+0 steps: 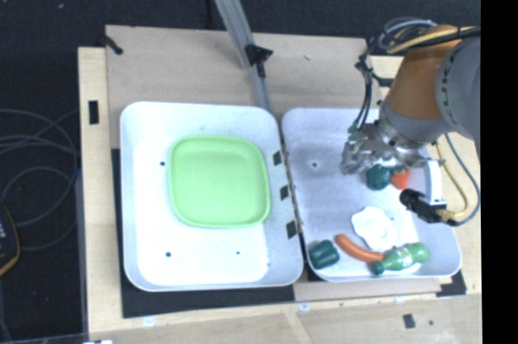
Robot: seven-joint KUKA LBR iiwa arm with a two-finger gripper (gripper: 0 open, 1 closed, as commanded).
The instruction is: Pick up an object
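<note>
My gripper (pixel 358 159) hangs over the upper middle of the right bin (pixel 320 172), its metal fingers pointing down near the bin floor. A dark teal ball (pixel 377 176) lies just right of the fingers, with a small orange-red object (pixel 400 180) beside it. Whether anything sits between the fingers I cannot tell. Lower in the bin lie a white rounded object (pixel 373 226), an orange carrot-like stick (pixel 357 248), a green bottle (pixel 402 256) and a dark green block (pixel 324 254).
The left bin (pixel 146 253) holds a light green square plate (pixel 218 180). A grey metal pole (pixel 231 2) slants in from the top toward the gap between the bins. Black cables and a black connector (pixel 421 205) hang off the arm over the right bin's right side.
</note>
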